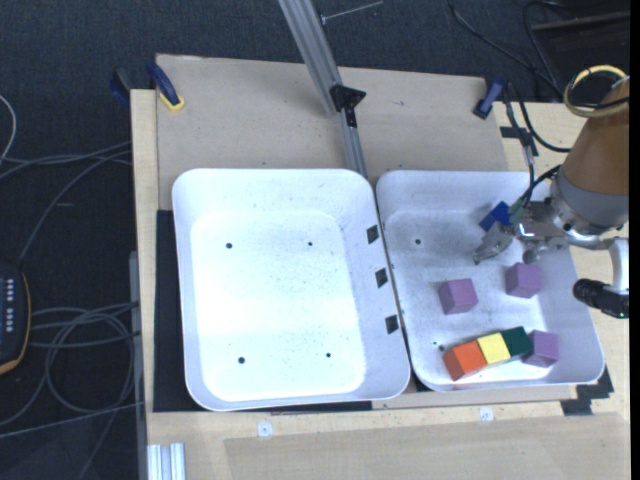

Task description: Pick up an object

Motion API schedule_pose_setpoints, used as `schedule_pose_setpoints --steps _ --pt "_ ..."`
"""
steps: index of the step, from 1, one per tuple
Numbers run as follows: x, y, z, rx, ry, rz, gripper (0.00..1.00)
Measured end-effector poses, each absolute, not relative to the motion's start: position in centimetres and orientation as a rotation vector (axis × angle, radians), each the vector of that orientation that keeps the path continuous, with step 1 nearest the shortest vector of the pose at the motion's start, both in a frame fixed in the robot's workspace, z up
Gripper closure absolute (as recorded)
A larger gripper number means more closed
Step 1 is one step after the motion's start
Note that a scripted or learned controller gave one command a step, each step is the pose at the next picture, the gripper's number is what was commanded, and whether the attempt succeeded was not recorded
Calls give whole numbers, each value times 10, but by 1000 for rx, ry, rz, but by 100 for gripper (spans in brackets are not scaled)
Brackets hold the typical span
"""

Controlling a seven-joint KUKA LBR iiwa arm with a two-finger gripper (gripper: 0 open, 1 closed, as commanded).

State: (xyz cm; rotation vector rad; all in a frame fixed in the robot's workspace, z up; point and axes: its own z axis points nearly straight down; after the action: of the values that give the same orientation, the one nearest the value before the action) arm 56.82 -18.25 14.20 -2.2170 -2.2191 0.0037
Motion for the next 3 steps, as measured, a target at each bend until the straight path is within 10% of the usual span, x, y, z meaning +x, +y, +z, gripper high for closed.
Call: schedule_pose_setpoints --steps 1,2,3 --pt "571 -183 114 -2225 -2228 -6 0" --pt "570 -182 122 -2223 -2226 -5 100" --pt "580 -189 178 -2225 -2228 -6 100"
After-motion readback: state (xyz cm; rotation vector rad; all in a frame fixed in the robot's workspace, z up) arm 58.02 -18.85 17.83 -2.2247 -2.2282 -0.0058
